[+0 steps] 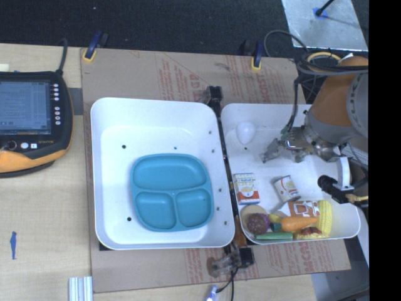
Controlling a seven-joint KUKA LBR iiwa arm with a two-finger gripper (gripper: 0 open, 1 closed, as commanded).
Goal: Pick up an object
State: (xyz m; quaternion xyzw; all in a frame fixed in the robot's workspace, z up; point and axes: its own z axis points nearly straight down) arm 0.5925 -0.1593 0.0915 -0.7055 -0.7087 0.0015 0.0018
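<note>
My gripper [284, 153] hangs over the upper middle of the right bin [269, 115], with its two grey fingers [270, 152] spread open and nothing between them. A white egg-shaped object [245, 132] lies to its left near the bin's far corner. Below the gripper sit a small red and white carton [247, 188] and a second small box [286, 187]. Along the bin's near edge lies a heap of toy food: a corn cob [324, 217], a carrot [299, 223], a purple round piece [258, 221] and a green piece [276, 236].
The left bin [109, 124] holds a blue divided plate [171, 191]. A teach pendant [28, 121] rests on the bench at far left. The arm's orange band [335, 102] and cables stand over the right bin's far right side.
</note>
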